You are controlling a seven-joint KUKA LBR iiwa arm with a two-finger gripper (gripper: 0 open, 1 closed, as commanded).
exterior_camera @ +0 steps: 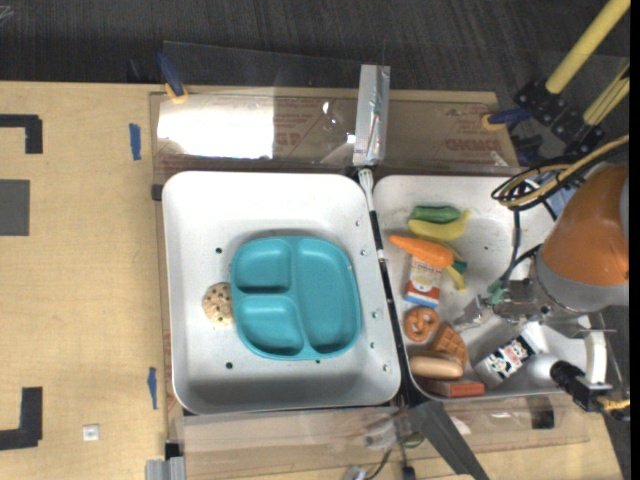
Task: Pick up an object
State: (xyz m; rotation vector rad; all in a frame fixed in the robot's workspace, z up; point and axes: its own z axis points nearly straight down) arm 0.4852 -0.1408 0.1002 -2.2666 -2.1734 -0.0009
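- Camera view: two shallow white bins sit side by side on the worktop (70,268), the left bin (190,218) and the right bin (495,223), with a narrow divider between them.
- In the left bin lies a teal divided plate (297,295) with three compartments, near the bin's middle.
- A round cookie (218,303) rests on the bin floor, touching the plate's left rim.
- The right bin holds a cluster of toy food along its left side: a green pepper (436,212) at the top, a yellow banana (442,229) just below it, and an orange carrot (424,251) beneath those.
- Below the carrot stands a small white and red carton (423,283); under it sits a round orange piece (421,322).
- A brown bread piece (449,344) and a hot dog (437,367) lie near the bin's front edge.
- A small black and white carton (506,359) lies tilted toward the bin's right front.
- The grey arm with its orange band (590,243) reaches in from the right, and the gripper (490,298) hangs over the right bin, just right of the toy food.
- Whether its jaws are wide or narrow cannot be told here; nothing is seen between them.
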